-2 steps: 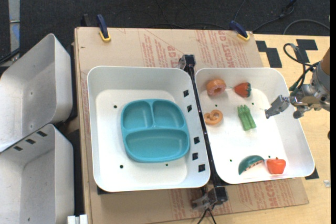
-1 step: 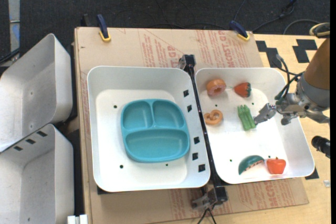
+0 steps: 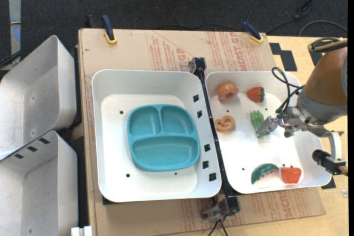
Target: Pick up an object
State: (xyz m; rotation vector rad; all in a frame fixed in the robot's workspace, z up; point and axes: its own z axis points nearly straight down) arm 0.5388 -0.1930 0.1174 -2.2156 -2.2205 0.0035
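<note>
The step in hand is being judged as the approach to a grasp in the right bin (image 3: pixel 310 182), and the green piece (image 3: pixel 256 119) is being taken as the likely target, because the gripper (image 3: pixel 267 126) is being seen just beside it, at its lower right. To do this well, the descent is best being kept straight down over the middle of the green piece, so that it is not being pushed aside toward the small orange ring (image 3: pixel 225 123) on its left. The red piece (image 3: pixel 255 94), lying just above the green piece, is also being kept out of the way. How far the gripper is opened is not being shown clearly, so this cannot be told, and nothing is being seen held by it. Whether the green piece is being touched cannot be decided either.
</note>
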